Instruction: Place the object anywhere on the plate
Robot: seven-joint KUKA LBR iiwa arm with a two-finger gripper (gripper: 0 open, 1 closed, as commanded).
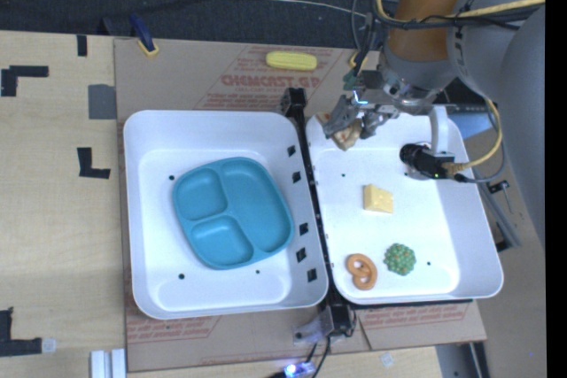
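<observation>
A blue plate (232, 212) with three compartments lies in the left bin (146, 146). My gripper (353, 127) hangs over the far left corner of the right bin (469, 261), close to the divider between the bins. A small tan-brown object (345, 135) shows between its fingertips, lifted off the bin floor. The gripper is to the right of the plate and further back, not over it.
In the right bin lie a yellow cheese wedge (378, 198), a pretzel (361, 270) and a green broccoli piece (400, 259). A yellow oblong item (291, 60) rests on the cardboard behind the bins. Black clips (293, 102) line the divider.
</observation>
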